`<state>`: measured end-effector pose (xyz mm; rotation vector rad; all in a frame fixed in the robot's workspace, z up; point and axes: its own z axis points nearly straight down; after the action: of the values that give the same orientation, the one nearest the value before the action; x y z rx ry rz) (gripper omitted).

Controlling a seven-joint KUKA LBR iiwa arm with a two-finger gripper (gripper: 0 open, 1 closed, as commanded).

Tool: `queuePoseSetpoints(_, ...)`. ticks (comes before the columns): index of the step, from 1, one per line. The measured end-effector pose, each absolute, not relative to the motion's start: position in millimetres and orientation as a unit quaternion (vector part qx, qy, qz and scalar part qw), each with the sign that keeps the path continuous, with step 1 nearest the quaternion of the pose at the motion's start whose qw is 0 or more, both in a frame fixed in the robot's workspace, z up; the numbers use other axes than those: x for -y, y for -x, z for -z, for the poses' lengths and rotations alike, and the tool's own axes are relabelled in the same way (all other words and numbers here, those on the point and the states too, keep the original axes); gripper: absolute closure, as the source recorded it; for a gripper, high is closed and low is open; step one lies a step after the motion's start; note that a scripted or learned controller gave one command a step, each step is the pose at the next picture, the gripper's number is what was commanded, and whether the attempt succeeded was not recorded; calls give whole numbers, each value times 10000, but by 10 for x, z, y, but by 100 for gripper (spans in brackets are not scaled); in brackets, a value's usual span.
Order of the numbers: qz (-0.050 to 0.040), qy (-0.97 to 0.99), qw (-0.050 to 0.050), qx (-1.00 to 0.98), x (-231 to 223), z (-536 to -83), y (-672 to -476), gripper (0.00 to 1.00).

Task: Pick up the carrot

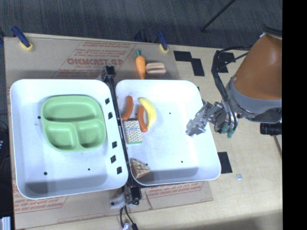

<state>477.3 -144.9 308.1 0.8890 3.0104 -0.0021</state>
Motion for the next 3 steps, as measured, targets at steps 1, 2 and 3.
queuePoseSetpoints(1,3,-2937,-28,-9559,2002,-1613,-4752,100)
queuePoseSetpoints(2,5,-2806,15,-9598,1723,-2983,-4775,100)
queuePoseSetpoints(3,3,-2038,-5,-9790,1088,-2770,-4769,100)
